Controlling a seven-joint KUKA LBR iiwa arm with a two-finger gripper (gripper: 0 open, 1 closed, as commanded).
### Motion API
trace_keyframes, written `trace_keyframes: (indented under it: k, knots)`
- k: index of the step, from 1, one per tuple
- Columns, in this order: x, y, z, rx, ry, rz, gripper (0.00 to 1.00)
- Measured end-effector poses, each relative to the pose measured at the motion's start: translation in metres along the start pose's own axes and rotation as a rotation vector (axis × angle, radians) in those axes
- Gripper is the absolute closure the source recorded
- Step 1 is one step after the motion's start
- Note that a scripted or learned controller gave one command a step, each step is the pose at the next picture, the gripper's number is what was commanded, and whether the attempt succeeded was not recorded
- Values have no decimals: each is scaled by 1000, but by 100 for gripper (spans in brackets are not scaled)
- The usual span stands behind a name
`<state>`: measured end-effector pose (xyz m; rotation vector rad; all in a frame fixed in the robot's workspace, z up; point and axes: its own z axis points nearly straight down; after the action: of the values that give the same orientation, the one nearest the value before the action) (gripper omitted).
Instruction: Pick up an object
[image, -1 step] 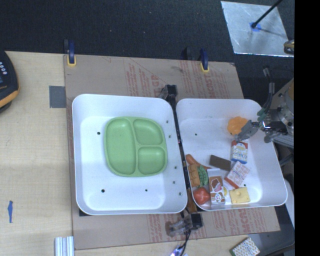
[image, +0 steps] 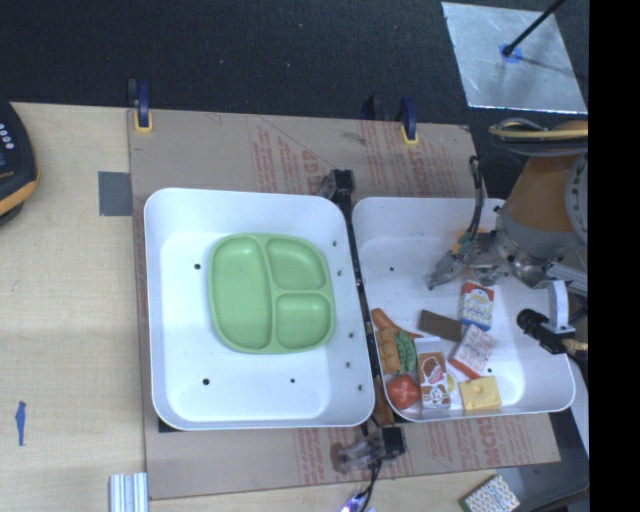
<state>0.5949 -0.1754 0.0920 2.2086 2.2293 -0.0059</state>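
Overhead slanted view of the worktop (image: 70, 300) with two white bins side by side. The left bin (image: 180, 380) holds a green divided plate (image: 270, 292), lying flat near its centre. The right bin (image: 400, 225) holds the candidate objects, crowded toward its near edge: a red-and-white carton (image: 478, 304), a brown bar (image: 438, 324), a small printed packet (image: 473, 350), a yellow block (image: 480, 394), a printed box (image: 434, 380), a red tomato (image: 402, 389), and an orange and a green piece (image: 405, 352) along the left wall.

The gripper (image: 455, 265) hangs over the bare far part of the right bin, fingers spread and pointing toward the bin's centre, with nothing between them; it stands just beyond the carton and apart from the pile.

The objects look like light toy foods and small packages. The carton and yellow block appear stiff and flat-sided, so a hold across two opposite faces should serve. The tomato, being round and probably smooth, may slip from the fingers. The packet looks thin and flat, hard to get under. The carton lies nearest and stands clear of its neighbours.
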Motion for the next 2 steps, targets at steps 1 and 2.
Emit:
trace_keyframes:
  k: [1, 2]
  knots:
    - [-38, 64, -1, -4, 2, 2, 0]
    - [-2, 3, 0, 8, 7, 5, 0]
